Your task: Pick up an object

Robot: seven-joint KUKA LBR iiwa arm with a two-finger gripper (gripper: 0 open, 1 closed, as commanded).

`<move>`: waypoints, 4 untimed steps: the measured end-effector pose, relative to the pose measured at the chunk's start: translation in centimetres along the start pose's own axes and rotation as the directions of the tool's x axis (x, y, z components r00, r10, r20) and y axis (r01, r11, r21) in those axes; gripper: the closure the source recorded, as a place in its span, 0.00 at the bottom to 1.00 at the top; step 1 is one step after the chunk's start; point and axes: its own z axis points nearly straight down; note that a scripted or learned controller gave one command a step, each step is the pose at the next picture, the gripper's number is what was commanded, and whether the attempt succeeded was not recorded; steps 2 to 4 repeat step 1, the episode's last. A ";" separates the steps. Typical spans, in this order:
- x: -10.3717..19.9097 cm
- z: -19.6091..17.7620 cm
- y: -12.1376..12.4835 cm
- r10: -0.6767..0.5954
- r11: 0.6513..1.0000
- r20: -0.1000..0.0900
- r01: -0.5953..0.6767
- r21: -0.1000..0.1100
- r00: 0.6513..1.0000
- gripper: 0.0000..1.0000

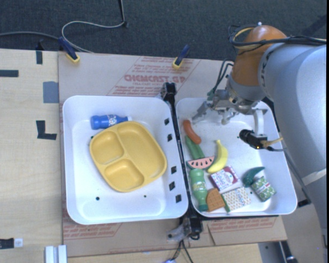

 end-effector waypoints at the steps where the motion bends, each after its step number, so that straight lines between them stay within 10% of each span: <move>1: 0.6 1.9 0.0 0.003 1.000 -0.001 -0.003 0.000 1.000 0.00; 4: 0.6 1.9 0.0 0.003 1.000 -0.001 -0.003 0.000 1.000 0.00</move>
